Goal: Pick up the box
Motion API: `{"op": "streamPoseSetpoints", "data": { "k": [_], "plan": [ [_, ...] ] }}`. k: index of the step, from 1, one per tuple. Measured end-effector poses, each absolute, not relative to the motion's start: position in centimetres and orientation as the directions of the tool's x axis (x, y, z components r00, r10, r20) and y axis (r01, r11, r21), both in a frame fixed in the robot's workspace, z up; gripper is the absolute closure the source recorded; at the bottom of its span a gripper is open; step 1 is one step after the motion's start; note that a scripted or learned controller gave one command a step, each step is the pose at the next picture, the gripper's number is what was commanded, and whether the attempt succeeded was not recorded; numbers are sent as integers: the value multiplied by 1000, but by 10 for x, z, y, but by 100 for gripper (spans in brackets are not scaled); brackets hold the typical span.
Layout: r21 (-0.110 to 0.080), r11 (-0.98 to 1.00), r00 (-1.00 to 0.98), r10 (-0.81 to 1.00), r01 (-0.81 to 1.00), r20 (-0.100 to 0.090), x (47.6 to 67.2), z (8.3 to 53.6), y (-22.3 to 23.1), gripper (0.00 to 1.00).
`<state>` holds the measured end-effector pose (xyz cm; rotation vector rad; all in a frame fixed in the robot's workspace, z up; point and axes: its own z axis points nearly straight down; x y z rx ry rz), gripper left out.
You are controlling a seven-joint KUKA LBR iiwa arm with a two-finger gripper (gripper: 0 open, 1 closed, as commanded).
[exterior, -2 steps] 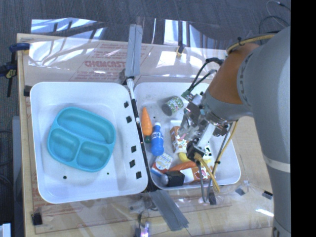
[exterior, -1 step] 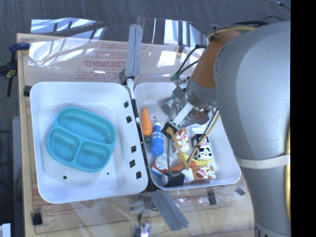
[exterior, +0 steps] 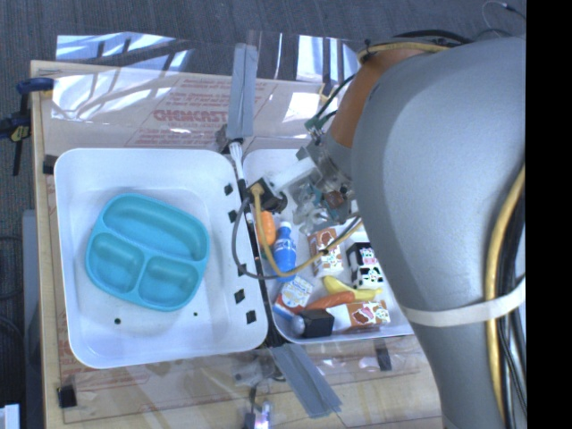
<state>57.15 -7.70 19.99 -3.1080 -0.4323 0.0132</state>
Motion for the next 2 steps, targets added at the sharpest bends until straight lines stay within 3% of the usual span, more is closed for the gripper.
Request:
{"op": "streamPoseSetpoints", "data": {
  "k": [1, 2],
  "plan": [
    [-4, -978, 978, 210, 210, -7, 554, 235, -54, 100],
    [-1, -978, 978, 209, 209, -5, 523, 274, -26, 100]
  ]
}}
